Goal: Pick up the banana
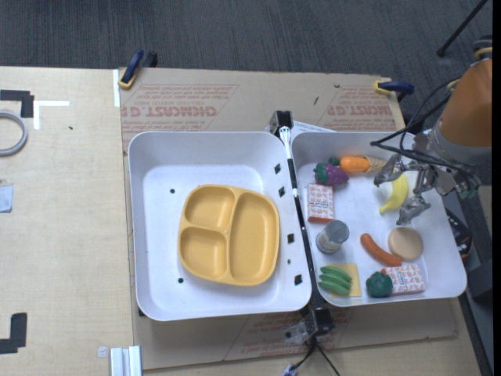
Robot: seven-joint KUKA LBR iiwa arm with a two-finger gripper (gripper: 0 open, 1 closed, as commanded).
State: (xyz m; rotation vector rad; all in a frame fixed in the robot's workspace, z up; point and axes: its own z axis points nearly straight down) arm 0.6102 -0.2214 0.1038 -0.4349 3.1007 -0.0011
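Now, the scene as it stands:
Banana: seen in the right bin, toward 2 o'clock of its floor, lying at a slant with its upper end tilted to 1 o'clock.
End effector: spread wide over the banana, one metal finger seen at the fruit's 10 o'clock side and the other at its 4 o'clock side; the banana is framed between them, though contact cannot be confirmed.
Arm: brought in from 3 o'clock, its orange band visible at the frame's right.
Right bin company: an orange carrot-like piece and purple grapes are found at 12 o'clock; a small box at 10 o'clock; a grey can near the middle; a red sausage and a tan round piece at 4 o'clock; green items and a printed packet along 6 o'clock.
Left bin: a yellow divided plate is held at its centre.
Bench: both bins are carried on brown cardboard.
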